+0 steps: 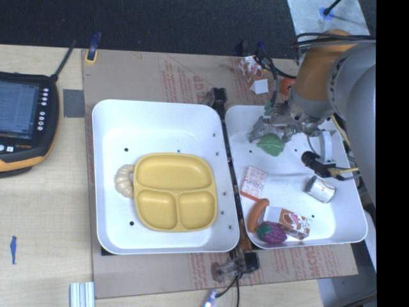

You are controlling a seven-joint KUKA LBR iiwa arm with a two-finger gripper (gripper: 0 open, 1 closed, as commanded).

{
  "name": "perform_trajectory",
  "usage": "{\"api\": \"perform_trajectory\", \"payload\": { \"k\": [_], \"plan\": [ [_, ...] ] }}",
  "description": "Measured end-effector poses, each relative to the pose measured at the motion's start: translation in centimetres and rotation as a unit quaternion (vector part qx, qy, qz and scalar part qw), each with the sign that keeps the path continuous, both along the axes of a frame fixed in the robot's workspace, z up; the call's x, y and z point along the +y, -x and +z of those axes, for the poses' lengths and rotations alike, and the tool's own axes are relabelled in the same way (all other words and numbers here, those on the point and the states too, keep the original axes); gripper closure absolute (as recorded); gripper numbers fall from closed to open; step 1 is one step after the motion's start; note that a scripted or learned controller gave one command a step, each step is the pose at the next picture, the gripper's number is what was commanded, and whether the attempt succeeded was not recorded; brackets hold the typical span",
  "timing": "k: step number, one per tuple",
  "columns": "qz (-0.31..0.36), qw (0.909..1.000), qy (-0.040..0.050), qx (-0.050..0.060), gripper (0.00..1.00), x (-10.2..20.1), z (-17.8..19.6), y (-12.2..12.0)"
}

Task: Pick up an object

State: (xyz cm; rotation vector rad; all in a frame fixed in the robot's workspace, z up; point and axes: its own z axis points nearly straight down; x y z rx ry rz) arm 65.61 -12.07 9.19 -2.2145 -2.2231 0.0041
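Green toy [271, 144] sits under my gripper [273, 128] in the right bin [345, 226]; I judge it's the target, but I can't tell the grip state.

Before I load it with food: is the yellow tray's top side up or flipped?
Top side up: the yellow tray in the left bin shows three open compartments.

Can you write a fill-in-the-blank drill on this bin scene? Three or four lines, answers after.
1. The yellow divided tray lies in the ______ bin.
2. The pincer hangs over a ______ object in the right bin.
3. The purple grapes lie near that bin's ______ edge.
4. The yellow tray has ______ compartments.

Answers: left; green; front; three
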Motion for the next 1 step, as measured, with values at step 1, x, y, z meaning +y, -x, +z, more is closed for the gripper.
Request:
{"api": "perform_trajectory", "payload": {
  "k": [1],
  "plan": [
    [-0.001, 1.0000, 0.0006, -0.002, 0.00, -3.36, 0.05, -0.03]
  ]
}}
